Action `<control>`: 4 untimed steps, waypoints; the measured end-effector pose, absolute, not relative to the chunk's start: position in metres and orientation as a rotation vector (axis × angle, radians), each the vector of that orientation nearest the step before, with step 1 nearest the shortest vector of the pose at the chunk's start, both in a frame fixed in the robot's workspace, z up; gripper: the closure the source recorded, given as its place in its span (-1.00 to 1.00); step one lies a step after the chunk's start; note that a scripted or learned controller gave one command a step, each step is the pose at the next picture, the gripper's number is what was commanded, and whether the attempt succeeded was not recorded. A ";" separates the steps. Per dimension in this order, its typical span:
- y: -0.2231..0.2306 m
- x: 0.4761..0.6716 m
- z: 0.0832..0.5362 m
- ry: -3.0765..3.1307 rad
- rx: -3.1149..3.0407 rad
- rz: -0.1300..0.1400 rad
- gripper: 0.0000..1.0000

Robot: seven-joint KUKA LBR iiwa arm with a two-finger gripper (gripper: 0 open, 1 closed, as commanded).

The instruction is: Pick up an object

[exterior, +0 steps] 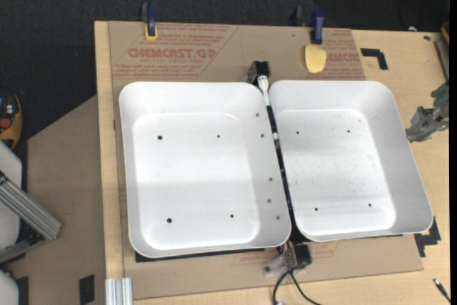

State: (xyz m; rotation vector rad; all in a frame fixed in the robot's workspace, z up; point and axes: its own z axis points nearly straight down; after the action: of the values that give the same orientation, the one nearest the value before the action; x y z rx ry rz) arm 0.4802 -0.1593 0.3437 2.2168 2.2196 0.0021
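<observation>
- You have 2 shallow white bins side by side on a brown board (107, 153) in the middle of the frame: the left bin (128, 153) and the right bin (400, 153).
- The 2 bins meet along a dark strip (275, 146) that runs from upper centre to lower centre. A small black fitting (260, 70) sits at its upper end, and a cable (289, 282) leaves its lower end.
- You can see 4 small dark dots on the floor of each bin.
- The only loose thing you can pick out is a small yellow object (315, 58). It lies on the board in the upper right of the frame, just beyond the far rim of the right bin and outside both bins.
- A blue clamp (316, 23) grips the board's far edge directly above the yellow object, and a 2nd blue clamp (148, 13) grips that edge at upper left.
- The gripper (423, 123) shows as a grey metal shape at the right edge of the frame, level with the upper half of the right bin, just outside its right rim and well apart from the yellow object.
- You cannot tell whether the gripper is open or closed, because too little of it is clear.
- Red lettering on the board reads across its upper part.
</observation>
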 end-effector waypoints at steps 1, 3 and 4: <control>-0.126 0.479 0.255 2.229 2.223 -0.004 1.00; -0.001 0.523 0.279 2.236 2.218 -0.007 1.00; 0.041 0.485 0.409 2.224 2.207 0.021 1.00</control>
State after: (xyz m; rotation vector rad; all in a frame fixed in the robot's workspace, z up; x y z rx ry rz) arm 0.4845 0.0407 0.4088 2.2074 2.2244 0.0210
